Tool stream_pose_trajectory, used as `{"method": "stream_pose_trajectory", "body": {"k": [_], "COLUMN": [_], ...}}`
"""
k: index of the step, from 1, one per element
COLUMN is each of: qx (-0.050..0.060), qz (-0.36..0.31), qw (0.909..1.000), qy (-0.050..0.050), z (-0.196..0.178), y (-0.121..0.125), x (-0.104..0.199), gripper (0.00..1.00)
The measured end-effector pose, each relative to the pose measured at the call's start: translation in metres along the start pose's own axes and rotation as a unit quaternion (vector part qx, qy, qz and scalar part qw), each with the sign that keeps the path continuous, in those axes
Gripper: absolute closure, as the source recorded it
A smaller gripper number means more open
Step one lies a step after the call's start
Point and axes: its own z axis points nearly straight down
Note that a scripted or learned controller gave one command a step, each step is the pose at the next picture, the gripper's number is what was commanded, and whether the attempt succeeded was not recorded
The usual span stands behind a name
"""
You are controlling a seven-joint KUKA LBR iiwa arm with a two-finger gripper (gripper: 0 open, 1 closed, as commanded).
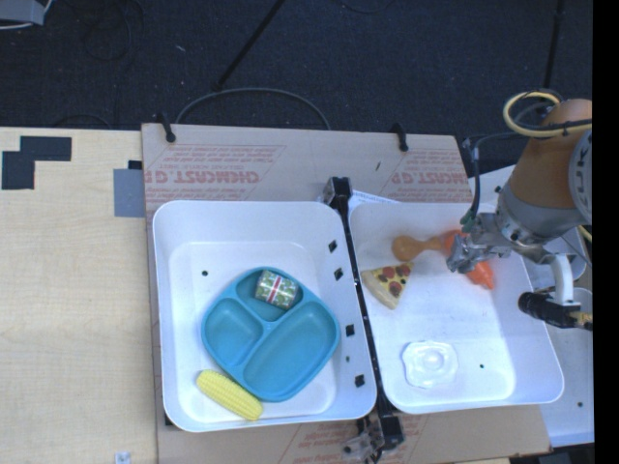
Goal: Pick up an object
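Observation:
My gripper (466, 256) hangs low over the right bin (527, 380), near its far right side. It sits right over the end of an orange-brown spoon-shaped toy (418, 246) and beside a small orange-red piece (483, 275). Whether it touches either one I cannot tell. A pizza slice (389, 283) lies left of the gripper, by the divider. Near the front of this bin lies a white fried egg (429, 362).
The left bin (179, 259) holds a blue divided plate (280, 351) with a green can (276, 289) in its far compartment, and a yellow corn cob (229, 394) at the front. The arm (546, 187) comes in from the right.

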Motion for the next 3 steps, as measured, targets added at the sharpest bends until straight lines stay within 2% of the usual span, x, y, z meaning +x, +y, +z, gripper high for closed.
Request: {"method": "stream_pose_trajectory", "body": {"k": [2,3], "qx": [-0.001,0.002], "qz": [-0.002,-0.003], "qw": [1.0,1.0], "qy": [0.0,0.002], "z": [-0.102,-0.108], "y": [0.002,-0.004], "x": [0.007,0.058], "gripper": [1.0,1.0]}}
